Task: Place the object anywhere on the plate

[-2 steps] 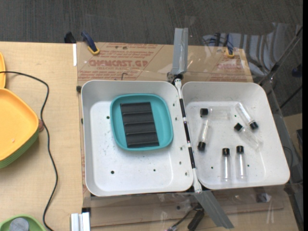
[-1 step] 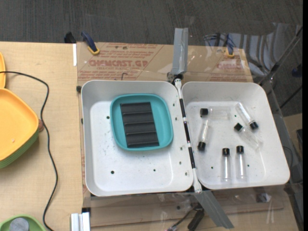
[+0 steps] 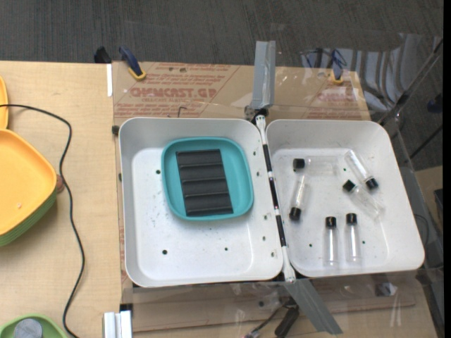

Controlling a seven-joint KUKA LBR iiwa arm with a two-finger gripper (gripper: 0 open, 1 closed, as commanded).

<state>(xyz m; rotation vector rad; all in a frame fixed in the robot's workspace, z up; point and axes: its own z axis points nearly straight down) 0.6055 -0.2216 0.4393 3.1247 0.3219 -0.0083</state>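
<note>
Plate point(image 3: 208, 178), teal with a dark ribbed insert, lies flat in the left bin point(image 3: 141, 252), toward its rear half. Right bin point(image 3: 394, 252) sits just beside it, the two rims meeting along a central seam. Clear vials point(image 3: 330, 239) with black caps lie scattered across the right bin floor: two parallel near the front, one near the seam, others toward the rear right, all apart from the plate. Gripper state cannot be told from this view. Yellow dish point(image 3: 25, 182) and black cable point(image 3: 70, 210) rest on the counter point(image 3: 91, 287) to the left.
</note>
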